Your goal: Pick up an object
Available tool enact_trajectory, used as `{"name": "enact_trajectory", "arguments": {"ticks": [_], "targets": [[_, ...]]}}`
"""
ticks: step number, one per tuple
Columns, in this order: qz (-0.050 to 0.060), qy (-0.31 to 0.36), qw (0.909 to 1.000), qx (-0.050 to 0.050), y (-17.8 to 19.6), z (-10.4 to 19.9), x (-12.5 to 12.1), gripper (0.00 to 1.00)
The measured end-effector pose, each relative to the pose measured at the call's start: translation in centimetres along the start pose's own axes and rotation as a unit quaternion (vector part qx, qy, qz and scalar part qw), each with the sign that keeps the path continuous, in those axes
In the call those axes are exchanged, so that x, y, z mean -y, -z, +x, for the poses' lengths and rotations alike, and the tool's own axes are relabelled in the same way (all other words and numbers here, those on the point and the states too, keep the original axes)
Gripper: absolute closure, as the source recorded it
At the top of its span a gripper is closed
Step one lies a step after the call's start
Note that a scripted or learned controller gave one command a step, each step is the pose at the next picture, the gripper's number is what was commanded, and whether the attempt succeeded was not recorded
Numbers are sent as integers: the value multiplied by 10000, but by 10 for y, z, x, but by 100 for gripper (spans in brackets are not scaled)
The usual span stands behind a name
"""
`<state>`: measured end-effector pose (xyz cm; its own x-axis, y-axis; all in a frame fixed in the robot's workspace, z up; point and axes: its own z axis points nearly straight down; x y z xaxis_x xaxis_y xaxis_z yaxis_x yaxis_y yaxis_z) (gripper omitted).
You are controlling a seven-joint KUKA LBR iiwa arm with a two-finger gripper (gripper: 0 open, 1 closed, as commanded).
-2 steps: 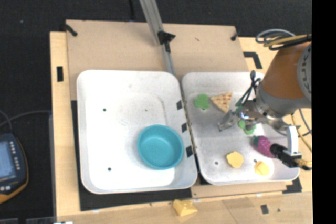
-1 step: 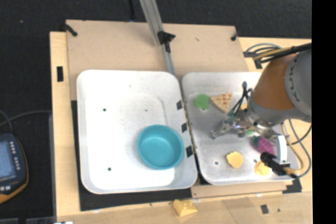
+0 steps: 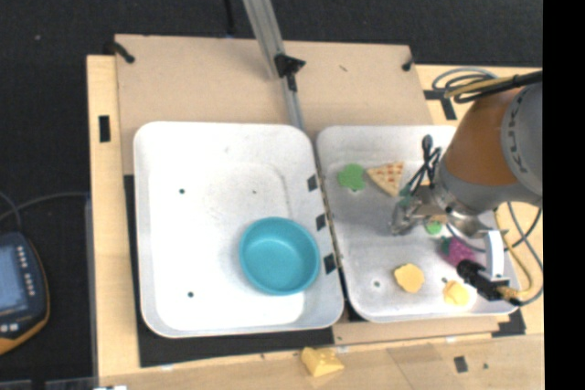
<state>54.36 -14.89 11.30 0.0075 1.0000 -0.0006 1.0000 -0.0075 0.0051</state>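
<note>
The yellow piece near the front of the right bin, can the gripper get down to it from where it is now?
Probably yes. The yellow piece lies alone on bare bin floor, apart from its neighbours, and the gripper is in the same right bin, just behind it, with nothing between them.

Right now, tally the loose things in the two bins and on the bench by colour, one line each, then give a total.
Blue: 1, the bowl in the left bin.
Green: 2, one piece and a small bit by the gripper.
Yellow: 3, two in the right bin, one on the bench.
Patterned wedge: 1.
Purple: 1.
Total: 8.
</note>
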Motion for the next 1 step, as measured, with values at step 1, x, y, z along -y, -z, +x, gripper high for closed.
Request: {"name": "enact_trajectory", "arguments": {"ticks": [1], "targets": [[-5, 6, 10000, 5, 49, -2, 7, 100]]}}
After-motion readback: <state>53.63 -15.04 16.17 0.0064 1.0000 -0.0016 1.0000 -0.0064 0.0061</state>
